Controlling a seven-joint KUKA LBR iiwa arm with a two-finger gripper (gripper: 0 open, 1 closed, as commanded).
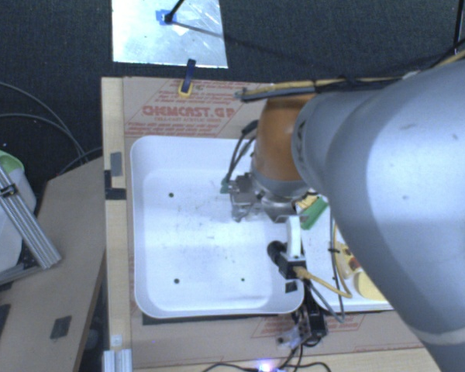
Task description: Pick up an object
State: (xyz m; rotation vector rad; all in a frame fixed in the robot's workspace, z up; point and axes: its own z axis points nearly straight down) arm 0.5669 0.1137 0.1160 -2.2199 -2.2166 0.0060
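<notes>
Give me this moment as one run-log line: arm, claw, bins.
arm: over seam between bins | claw: low at left bin right side, nothing seen held | right bin: mostly hidden by arm, green item showing

The grey arm (387, 192) reaches over the left white bin (151, 231).

This is a robotics lab or test workshop, not a home: a big grey arm (395, 208) with an orange band (275, 142) reaches over two white bins (151, 208) set on a sheet of printed cardboard (178, 108) on a plain bench (70, 231). Loose black cables (31, 130) trail over dark carpet (46, 45), a cabled fitting is clamped at the bin's rim, aluminium framing (19, 215) leans at the left, and a shiny metal plate (169, 22) lies on the floor beyond.
</notes>
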